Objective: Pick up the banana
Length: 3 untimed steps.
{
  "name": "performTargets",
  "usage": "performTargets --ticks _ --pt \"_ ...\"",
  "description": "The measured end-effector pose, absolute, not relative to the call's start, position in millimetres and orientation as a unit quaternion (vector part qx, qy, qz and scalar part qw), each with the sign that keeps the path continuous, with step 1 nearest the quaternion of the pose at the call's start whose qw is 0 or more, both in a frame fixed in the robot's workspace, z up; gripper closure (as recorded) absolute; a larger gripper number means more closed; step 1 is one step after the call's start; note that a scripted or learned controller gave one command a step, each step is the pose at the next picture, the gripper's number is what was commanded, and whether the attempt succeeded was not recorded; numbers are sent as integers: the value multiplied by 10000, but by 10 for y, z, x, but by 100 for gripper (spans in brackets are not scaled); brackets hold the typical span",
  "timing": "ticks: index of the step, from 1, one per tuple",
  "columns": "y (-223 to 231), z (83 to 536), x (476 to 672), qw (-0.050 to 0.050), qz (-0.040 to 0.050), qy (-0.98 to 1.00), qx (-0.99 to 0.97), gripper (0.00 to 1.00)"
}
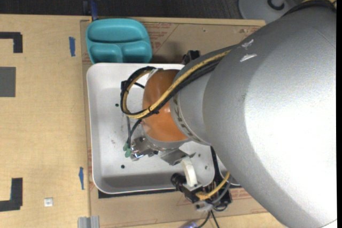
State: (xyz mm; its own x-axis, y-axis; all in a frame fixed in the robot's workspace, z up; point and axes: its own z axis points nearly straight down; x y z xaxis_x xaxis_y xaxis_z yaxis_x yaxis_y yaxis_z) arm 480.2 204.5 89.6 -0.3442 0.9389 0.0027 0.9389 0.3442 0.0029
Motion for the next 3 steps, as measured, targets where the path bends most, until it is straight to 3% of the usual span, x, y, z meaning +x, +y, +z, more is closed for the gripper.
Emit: performTargets --ticks 3 --pt "2056 1185 4808 -6 -33 -8192 -5735 100"
